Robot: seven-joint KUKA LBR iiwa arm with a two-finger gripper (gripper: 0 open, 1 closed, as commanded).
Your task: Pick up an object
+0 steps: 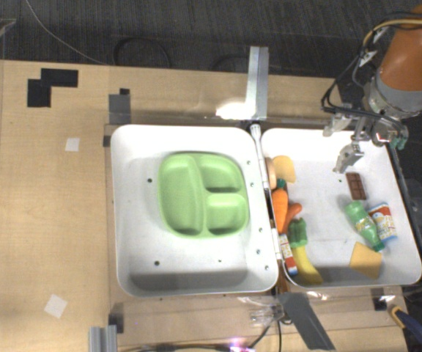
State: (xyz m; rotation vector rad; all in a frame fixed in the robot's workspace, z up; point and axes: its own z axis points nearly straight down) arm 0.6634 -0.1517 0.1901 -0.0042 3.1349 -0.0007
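Note:
My gripper (348,155) hangs over the back of the right bin (315,189), under the orange band of the arm (409,64). Just in front of it a brown chocolate bar (355,186) lies on the bin floor. Further forward are a green bottle (361,224), a small red, white and blue can (384,222) and a yellow cheese wedge (365,259). Along the bin's left wall lie a pale yellow fruit (283,169), a carrot (280,204), a green vegetable (297,233) and a banana (306,266). I see nothing held in the gripper.
The left bin (134,255) holds a green divided plate (202,194). A metal post (258,79) stands behind the wall between the two bins. Bare floor shows in the middle of the right bin, between the two groups of objects.

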